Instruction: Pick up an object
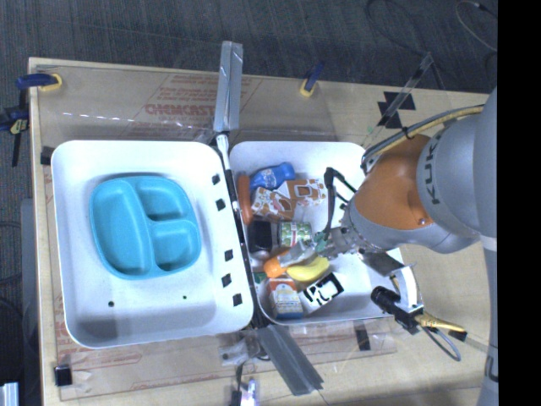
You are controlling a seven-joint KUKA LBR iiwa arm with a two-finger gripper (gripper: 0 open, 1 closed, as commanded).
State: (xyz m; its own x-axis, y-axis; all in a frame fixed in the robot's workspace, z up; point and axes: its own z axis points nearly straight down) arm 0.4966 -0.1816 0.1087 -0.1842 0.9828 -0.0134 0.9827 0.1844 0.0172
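Reaching in from 3 o'clock, my grey arm (461, 184) with its orange band (393, 194) covers the right part of the right bin (292, 152). My gripper (325, 245) is low over the pile of objects in that bin, near its centre. It is hidden under my wrist, so I cannot tell its state, and I see nothing clearly held by it.

The bench (127, 100) carries both bins. The left bin (76, 252), at 9 o'clock from my gripper, holds a blue divided tray (144, 224) near its middle.

In the right bin the objects lie close together along the left side. At 12 o'clock of the pile there is a blue packet (272, 177), and just below it a brown and white carton (283, 200) that touches it. At 9 o'clock from my gripper lies a green can (296, 233), just beside the gripper. At 6 o'clock from the gripper lies a yellow banana (308, 270), very near to it. A small orange object (272, 267) touches the left end of the banana. Below the banana stands a small box (286, 299), and beside it, at 3 o'clock, a white card with black marks (323, 289).
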